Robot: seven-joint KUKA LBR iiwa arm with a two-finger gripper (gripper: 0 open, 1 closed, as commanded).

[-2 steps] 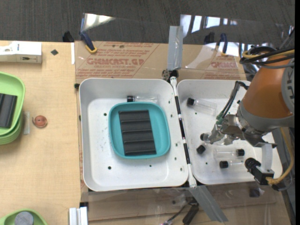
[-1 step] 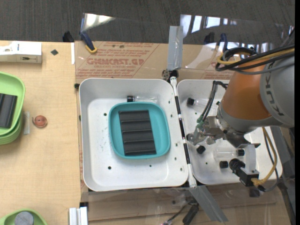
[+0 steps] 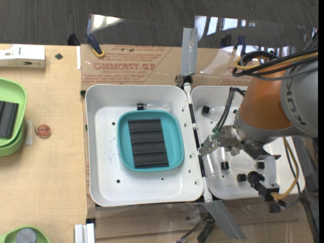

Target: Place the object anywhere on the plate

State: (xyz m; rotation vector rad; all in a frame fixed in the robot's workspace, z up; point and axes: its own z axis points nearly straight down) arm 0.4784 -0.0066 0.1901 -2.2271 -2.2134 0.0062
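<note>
Hovering low over the right bin (image 3: 223, 187), just right of the teal plate (image 3: 174, 135): the gripper (image 3: 208, 148), tucked under the wrist. Spread or pinched, impossible to tell. Lying flat in the plate's middle, a black ridged block (image 3: 148, 143), likely the object, and if so, seemingly delivered. Just beyond the plate's far rim, a small clear piece (image 3: 151, 107), dark-capped. Held off to the side, probably, to keep from knocking the plate.

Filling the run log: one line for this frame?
arm: over right bin | plate: teal, left bin, black ridged block on it | grasp: unconfirmed
</note>
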